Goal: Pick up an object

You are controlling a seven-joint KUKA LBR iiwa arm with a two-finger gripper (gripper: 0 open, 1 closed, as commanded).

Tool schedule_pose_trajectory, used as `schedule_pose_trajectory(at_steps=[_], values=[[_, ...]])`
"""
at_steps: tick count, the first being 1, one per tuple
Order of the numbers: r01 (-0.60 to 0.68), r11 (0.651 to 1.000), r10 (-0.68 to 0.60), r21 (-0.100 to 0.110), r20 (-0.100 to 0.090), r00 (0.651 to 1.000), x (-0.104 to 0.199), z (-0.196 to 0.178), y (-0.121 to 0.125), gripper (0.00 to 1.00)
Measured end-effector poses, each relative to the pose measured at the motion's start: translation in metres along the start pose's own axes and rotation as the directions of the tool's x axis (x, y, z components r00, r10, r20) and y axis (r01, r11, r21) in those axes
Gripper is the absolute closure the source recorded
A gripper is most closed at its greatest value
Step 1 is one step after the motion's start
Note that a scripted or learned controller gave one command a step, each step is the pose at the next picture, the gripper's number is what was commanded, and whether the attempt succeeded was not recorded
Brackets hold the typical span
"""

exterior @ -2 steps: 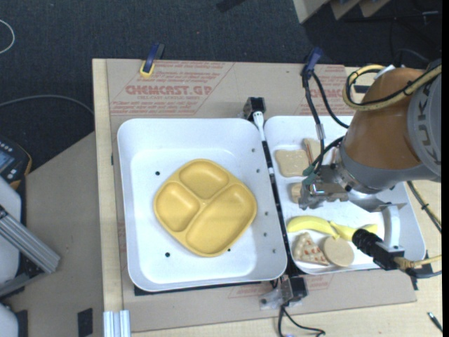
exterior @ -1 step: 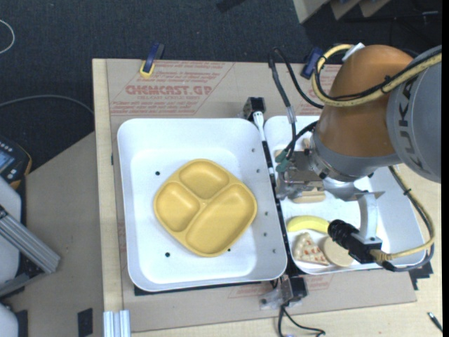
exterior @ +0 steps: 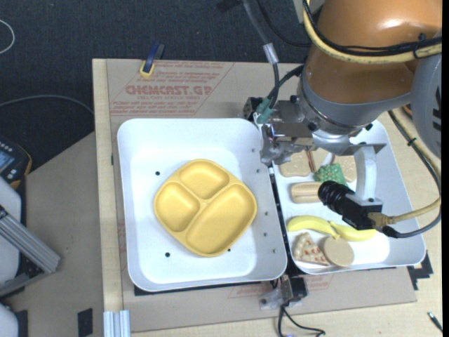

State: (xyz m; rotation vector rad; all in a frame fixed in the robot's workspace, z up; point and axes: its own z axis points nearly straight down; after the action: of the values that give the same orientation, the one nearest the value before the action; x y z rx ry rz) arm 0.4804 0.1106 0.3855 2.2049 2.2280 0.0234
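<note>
Toy food pieces lie in the right bin [exterior: 407,255], under my arm: nearest the camera a pizza slice [exterior: 306,248] touching a round cracker [exterior: 339,252], then a banana [exterior: 316,225], then a tan sausage-like piece [exterior: 303,192]. A green piece [exterior: 335,173] and a toast slice [exterior: 295,165] are further back. My gripper [exterior: 319,156] hangs over these two; its state I cannot tell. The left bin [exterior: 133,188] holds a yellow divided plate [exterior: 205,206].

Yellow tray [exterior: 204,207] in white left bin [exterior: 133,188]. Yellow banana [exterior: 316,225], tan cookie [exterior: 339,252], green patterned piece [exterior: 339,172] in white right bin [exterior: 400,248]. Orange band [exterior: 372,27] on grey arm [exterior: 337,114].
</note>
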Motion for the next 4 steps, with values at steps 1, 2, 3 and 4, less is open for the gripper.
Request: schedule_pose_trajectory(at_steps=[1, 2, 3, 4], values=[[-0.007, 1.000, 0.007, 0.011, 0.004, 1.000, 0.028, -0.010, 0.000, 1.00], [-0.008, 1.000, 0.008, 0.011, 0.006, 1.000, 0.027, -0.020, 0.000, 1.00], [-0.007, 1.000, 0.007, 0.009, 0.006, 1.000, 0.028, -0.030, 0.001, 1.00], [-0.006, 1.000, 0.006, 0.007, 0.006, 1.000, 0.029, -0.040, 0.001, 1.00]])
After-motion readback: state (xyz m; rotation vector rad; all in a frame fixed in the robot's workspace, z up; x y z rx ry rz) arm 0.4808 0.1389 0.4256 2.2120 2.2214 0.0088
